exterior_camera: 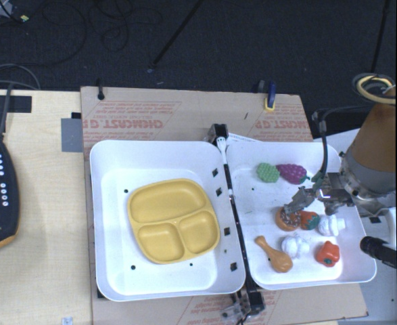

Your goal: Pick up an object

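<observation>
White right bin (266, 202): the hand (295, 213) is lowered onto an orange toy (287, 219); its grip cannot be told.

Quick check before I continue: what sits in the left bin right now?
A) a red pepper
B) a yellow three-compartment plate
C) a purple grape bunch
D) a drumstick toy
B: the yellow three-compartment plate lies alone in the left bin, while the toy foods, such as the purple grape bunch and red pepper, are in the right bin.
</observation>
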You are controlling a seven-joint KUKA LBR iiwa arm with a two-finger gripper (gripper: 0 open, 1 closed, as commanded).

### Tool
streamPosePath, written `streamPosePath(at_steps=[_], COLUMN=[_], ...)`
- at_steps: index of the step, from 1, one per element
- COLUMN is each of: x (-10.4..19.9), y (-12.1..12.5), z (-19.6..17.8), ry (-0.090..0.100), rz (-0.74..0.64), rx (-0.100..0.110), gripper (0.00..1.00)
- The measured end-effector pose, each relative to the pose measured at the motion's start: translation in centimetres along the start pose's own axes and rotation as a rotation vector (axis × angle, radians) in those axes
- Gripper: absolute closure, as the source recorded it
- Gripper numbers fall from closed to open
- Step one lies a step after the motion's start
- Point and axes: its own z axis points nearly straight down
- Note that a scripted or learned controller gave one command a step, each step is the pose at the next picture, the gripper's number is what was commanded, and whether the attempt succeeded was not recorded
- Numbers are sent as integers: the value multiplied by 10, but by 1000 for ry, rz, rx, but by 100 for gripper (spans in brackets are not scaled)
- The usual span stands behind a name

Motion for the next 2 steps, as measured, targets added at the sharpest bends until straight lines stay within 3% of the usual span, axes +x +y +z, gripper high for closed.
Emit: streamPosePath(at_steps=[1,2], x=[-38,-86], y=[-20,34], z=[142,142], ry=[1,-4], rz=[4,0], rx=[10,-6], gripper=[0,0])
